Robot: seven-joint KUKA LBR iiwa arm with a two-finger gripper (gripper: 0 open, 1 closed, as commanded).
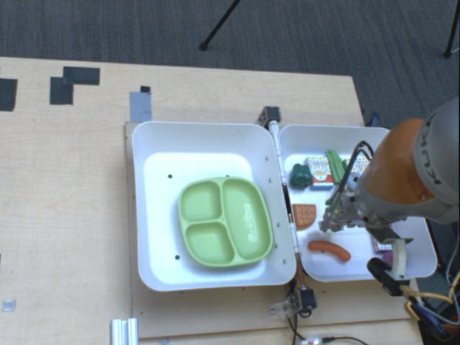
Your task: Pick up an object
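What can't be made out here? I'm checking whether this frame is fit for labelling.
- Gripper: the fingers lie under the arm, so their state is unclear.
- Right bin: the arm covers much of its floor.
- Carton: print too small to read.
- Green stick: too small to identify.

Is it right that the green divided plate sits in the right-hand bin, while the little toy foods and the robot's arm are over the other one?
Not quite. The camera view shows the green divided plate in the left bin. The toy foods, such as the sausage and the waffle, lie in the right bin, where the arm reaches in.
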